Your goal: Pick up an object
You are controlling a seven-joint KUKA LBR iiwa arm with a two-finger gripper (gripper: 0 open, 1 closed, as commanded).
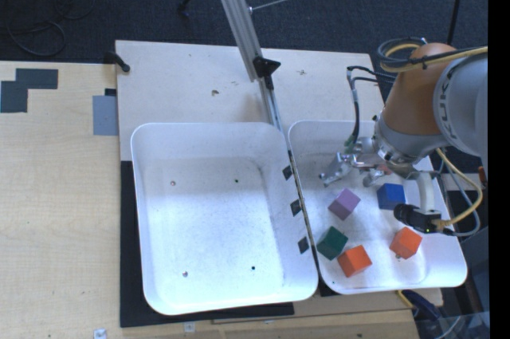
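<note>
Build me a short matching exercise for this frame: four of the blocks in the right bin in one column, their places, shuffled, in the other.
Things:
1. purple block
2. blue block
3. green block
4. orange block beside the green one

Places:
A. against the divider side of the right bin
B. nearest the bin's front edge
C. just below the hand
D. under the arm's wrist, on the right

Pairs: 1-C, 2-D, 3-A, 4-B

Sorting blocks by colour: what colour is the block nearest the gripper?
Purple block, just below the gripper in the camera view.
</note>
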